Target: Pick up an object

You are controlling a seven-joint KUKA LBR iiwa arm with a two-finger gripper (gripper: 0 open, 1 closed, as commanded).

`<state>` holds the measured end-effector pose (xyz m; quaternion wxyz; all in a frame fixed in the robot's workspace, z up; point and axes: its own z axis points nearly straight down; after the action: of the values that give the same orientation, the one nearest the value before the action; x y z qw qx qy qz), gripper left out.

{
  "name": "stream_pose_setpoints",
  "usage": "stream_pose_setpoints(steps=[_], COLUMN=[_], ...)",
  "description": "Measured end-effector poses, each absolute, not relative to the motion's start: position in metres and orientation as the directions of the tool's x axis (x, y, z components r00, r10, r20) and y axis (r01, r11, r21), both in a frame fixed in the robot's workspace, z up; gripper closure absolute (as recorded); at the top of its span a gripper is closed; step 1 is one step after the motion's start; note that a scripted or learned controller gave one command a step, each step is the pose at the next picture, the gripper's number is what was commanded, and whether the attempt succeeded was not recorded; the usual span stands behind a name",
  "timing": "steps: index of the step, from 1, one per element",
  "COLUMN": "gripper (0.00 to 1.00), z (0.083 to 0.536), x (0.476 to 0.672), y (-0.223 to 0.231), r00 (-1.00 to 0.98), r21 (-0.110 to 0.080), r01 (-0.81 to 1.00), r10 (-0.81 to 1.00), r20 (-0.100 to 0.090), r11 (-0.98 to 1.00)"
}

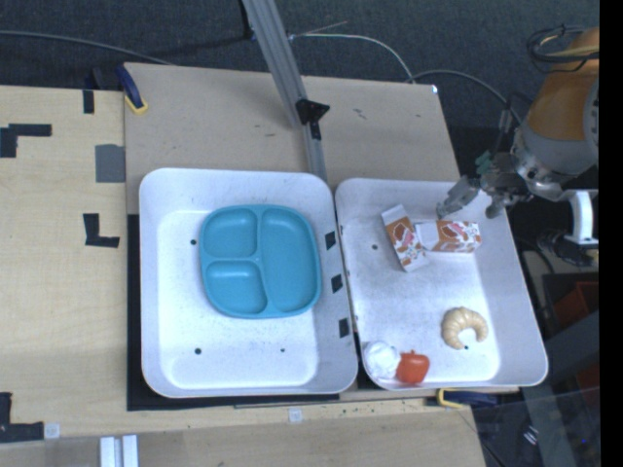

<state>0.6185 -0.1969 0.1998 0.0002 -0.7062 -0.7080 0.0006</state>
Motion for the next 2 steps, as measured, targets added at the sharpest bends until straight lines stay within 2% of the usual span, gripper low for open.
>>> stream_pose_setpoints(steps=[1, 2], gripper=[0.00, 0.00], z=[0.200, 0.147], x=[0.618, 0.607], y=[-0.197, -0.197], r00=[-0.003, -0.001], r21=[-0.002, -0.007], r01=[1.000, 1.000], r10=[1.000, 1.000], r20=[-0.001, 0.000], r11=[0.003, 0.001])
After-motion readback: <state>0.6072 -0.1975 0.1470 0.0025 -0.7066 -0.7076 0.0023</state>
